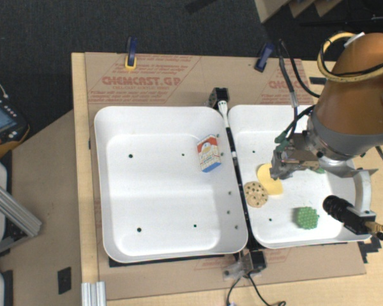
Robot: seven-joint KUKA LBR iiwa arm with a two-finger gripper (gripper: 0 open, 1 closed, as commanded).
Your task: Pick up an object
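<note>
White bins sit side by side on cardboard; we see the gripper (282, 167) low in the right bin (268, 231), right over a yellow piece (268, 178). We cannot tell how its jaws stand. Just lower left, a brown cookie (255, 194) touches the yellow piece. Green lump (306, 217) sits lower right. Small carton (209, 153) rests in the left bin (115, 190), upper right.

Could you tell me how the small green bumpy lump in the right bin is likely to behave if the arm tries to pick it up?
The small green bumpy lump looks rounded, so it may roll or slip away when nudged. It seems small and probably light. Its knobbly surface may give some grip. It lies near the right white bin front wall, apart from the round brown speckled cookie, so approach looks fairly unobstructed.
</note>
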